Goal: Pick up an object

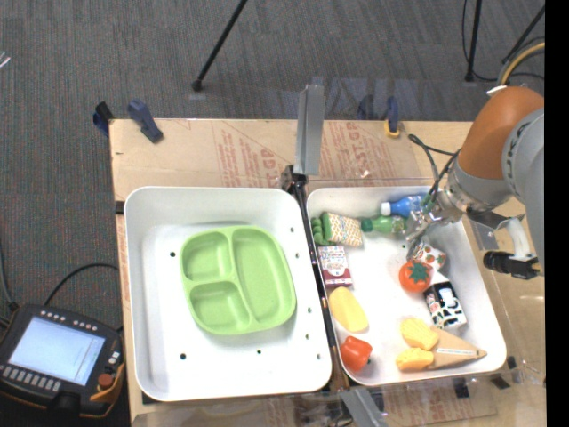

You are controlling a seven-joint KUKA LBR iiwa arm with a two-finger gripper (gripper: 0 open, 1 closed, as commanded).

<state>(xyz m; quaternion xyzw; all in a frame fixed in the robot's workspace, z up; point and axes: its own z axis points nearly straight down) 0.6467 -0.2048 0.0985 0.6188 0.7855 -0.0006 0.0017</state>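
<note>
My gripper hangs low over the back of the right bin, reaching in from the right under the orange band of the arm. It is just right of a green bottle and a blue bottle, and just above a red-patterned small box and a tomato. I see nothing held in it.
The right bin also holds a green-yellow box, a pink carton, a yellow piece, a red pepper, a black-white carton and a cone wedge. A green divided plate lies in the left bin.
</note>
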